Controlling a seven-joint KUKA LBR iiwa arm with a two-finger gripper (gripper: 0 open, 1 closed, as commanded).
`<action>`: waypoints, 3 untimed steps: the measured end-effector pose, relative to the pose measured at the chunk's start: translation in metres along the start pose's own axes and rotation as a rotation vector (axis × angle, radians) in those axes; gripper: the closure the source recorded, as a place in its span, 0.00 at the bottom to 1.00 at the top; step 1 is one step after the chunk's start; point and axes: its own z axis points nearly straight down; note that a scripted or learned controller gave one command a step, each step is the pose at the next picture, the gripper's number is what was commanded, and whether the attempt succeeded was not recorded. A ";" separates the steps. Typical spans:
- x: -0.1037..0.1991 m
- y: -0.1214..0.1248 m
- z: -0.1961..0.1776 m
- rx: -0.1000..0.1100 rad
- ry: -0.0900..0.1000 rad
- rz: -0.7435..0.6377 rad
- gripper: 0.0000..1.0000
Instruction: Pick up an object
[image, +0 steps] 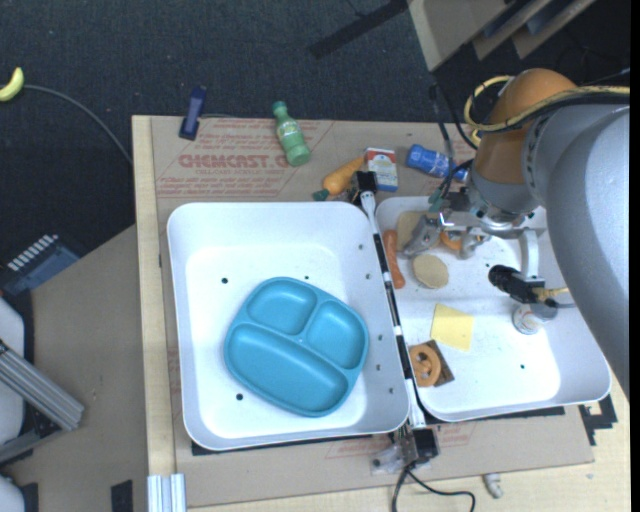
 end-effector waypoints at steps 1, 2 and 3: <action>0.062 0.004 -0.104 -0.037 -0.003 -0.008 0.00; 0.011 -0.055 -0.033 -0.029 -0.004 -0.005 0.00; -0.038 -0.113 0.002 -0.030 -0.004 -0.004 0.00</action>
